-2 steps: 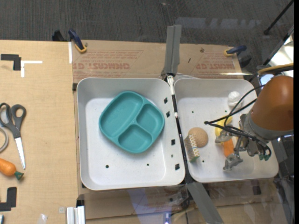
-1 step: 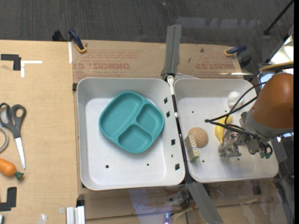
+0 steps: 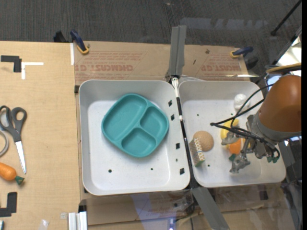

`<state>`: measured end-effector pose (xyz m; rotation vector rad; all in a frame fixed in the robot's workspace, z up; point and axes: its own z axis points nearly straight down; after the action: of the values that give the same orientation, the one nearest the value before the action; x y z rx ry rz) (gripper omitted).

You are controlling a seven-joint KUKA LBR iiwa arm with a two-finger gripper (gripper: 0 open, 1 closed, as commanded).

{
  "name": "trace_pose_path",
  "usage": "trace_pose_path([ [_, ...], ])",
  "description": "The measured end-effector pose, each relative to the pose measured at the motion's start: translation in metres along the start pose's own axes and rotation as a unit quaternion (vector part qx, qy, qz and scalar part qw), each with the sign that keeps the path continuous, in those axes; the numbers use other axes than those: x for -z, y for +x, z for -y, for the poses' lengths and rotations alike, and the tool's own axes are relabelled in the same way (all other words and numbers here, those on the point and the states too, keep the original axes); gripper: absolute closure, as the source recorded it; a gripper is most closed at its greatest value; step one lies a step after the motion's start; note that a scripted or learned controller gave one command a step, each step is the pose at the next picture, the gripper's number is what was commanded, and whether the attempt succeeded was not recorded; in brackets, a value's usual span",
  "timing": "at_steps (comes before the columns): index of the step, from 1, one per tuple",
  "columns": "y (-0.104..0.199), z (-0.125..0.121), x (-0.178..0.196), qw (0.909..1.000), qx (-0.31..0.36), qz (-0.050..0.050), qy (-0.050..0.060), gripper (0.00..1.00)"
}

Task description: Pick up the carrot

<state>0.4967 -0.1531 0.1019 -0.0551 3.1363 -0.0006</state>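
1. Carrot (image 3: 8, 172): it lies on the counter (image 3: 38, 128) at the far 9 o'clock edge of the view, well apart from both bins, below the scissors (image 3: 16, 131). Its green stub points toward 4 o'clock.
2. Claw (image 3: 238, 164): it hangs low over the right bin (image 3: 216, 176), at about 3 o'clock in the view. Cables and the wrist hide much of it, so I cannot tell if it is released or clenched.
3. Just beside the claw sit an orange thing (image 3: 234, 146) and a yellow thing (image 3: 225, 133); a tan ball (image 3: 204, 140) and a small brush (image 3: 196, 152) lie toward 9 o'clock of it. What the orange thing is I cannot make out.
4. The left bin (image 3: 91, 171) holds a teal tray (image 3: 135, 124).
5. Progress, as I judge it: nothing done. The carrot is untouched on the counter, and the arm works on the opposite side.
6. Left to do: cross both bins toward 9 o'clock, descend on the carrot, grip, lift.
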Motion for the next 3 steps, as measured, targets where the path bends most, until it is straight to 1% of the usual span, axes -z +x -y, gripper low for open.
trace_pose_path([
  [1,-0.0264,-0.0079,-0.0095,0.9999,-0.014,0.000,0.000,0.00],
  [2,-0.0280,-0.0084,0.0003,0.9999,-0.012,0.001,0.000,1.00],
  [3,-0.0279,-0.0085,0.0003,0.9999,-0.012,0.001,0.000,0.00],
])
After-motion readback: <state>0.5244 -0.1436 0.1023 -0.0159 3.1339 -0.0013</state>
